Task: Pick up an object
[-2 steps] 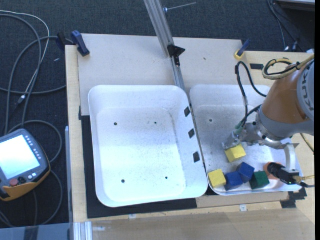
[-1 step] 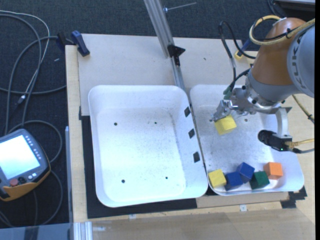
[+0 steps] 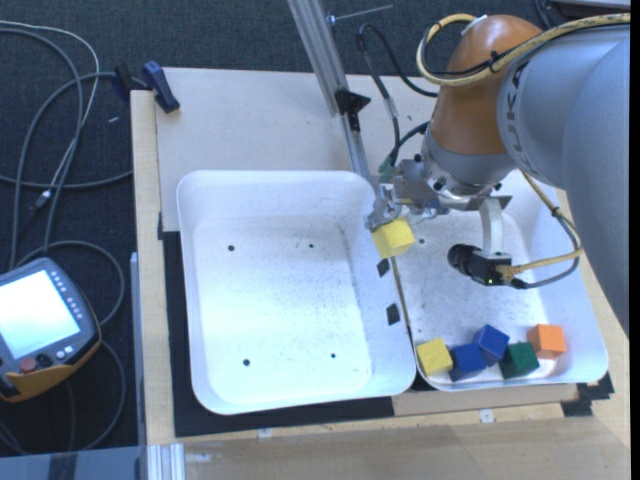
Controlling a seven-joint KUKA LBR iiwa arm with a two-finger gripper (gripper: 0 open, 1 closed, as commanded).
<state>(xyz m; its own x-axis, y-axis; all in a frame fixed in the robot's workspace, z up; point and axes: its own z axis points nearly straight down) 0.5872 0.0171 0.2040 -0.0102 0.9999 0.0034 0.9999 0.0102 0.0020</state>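
End effector [image 3: 392,218] at the inner edge of the right bin [image 3: 590,363], just over the wall shared with the left bin [image 3: 200,193]. Was closed narrowly on a yellow block [image 3: 394,238], with the block seen between the finger ends and a little tilted. Hung with this block above the seam of the two bins; could not tell whether the block touched the rim below. Reached in from the right on a grey arm [image 3: 570,98], with the orange band [image 3: 485,78] just above the wrist and a yellow cable [image 3: 440,38] looped beside it.

Near part of the right bin, along the front wall: a yellow cube [image 3: 433,356], a dark blue block [image 3: 467,361], a second blue block [image 3: 491,340], a green block [image 3: 520,359] and an orange block [image 3: 547,340]. Were packed close in a loose row, some of them touching, and all well apart from the held block.

White floor of the left bin with small dark specks on it.

Both bins side by side on a pale counter [image 3: 250,118]. Far left corner of the counter with a blue clamp [image 3: 160,86] on it. Behind the bins, a metal pole [image 3: 315,38], leaning at a slant. Left of the counter, on the dark floor, a handheld pendant [image 3: 35,318] with a bright screen, and several thin cables [image 3: 60,118] in loops.
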